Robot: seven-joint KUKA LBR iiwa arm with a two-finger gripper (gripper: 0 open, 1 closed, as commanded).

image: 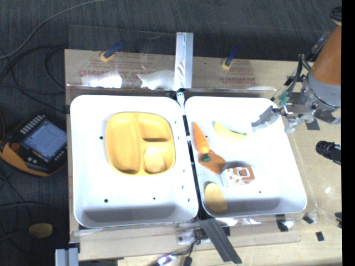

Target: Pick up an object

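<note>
Over the far right corner of the right bin [288, 165], the gripper [266, 119] reaches in from the right; whether it is spread or closed cannot be told from this slant, and nothing is seen in it. Just beside its tip, toward the bin's far middle, lies a pale yellow banana-shaped piece [228, 131] on the floor of the bin. Farther left, an orange carrot [201, 139] lies along the bin's left wall, its green end pointing toward a brown piece [213, 163] that touches it. Beside that, nearer the middle, sits a small white and orange toy [238, 174]. A tan rounded piece [214, 197] rests at the near left corner. The right half of this bin's floor, along the right wall and near edge, is bare white. In the left bin [83, 193], a yellow divided tray [126, 143] sits centred, with bare floor all round it, widest along the near edge.
</note>
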